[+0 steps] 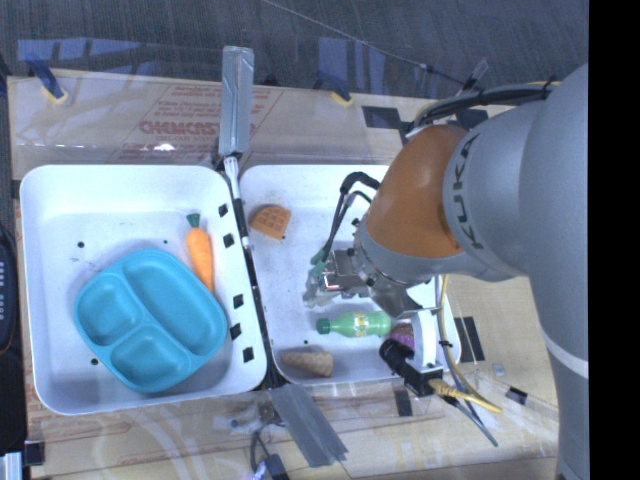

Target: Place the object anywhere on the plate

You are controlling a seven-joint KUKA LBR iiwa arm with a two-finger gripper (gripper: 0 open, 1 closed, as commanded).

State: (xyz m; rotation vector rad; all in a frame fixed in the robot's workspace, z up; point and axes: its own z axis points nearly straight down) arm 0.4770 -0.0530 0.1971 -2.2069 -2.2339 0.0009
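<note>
The plate (150,330) is a blue one with three compartments, and it lies in the left bin (60,193), toward that bin's front edge. Nothing rests on it yet. A carrot (201,253) lies just beside its rim, between the plate and the wall that divides the two bins.

The task does not say which object is to be moved. The candidates in the right bin (300,183) are a green bottle (356,325) lying on its side near the front edge, a brown cone-shaped piece (308,362) in the front left corner, and an orange-brown piece like a waffle (270,220) near the back left corner. A dark purple thing (400,340) shows partly at the bottle's right end.

The gripper (330,280) hangs over the middle of the right bin, just behind the bottle. The wrist hides its tips, so I cannot tell how it is set or whether it touches anything; nothing is seen held in it.

To do this step well, I think the gripper should come down straight over the bottle's middle and close across its narrow width, because a round bottle can roll away. Then it should lift high enough to pass over the dividing wall before it moves toward the plate.
</note>
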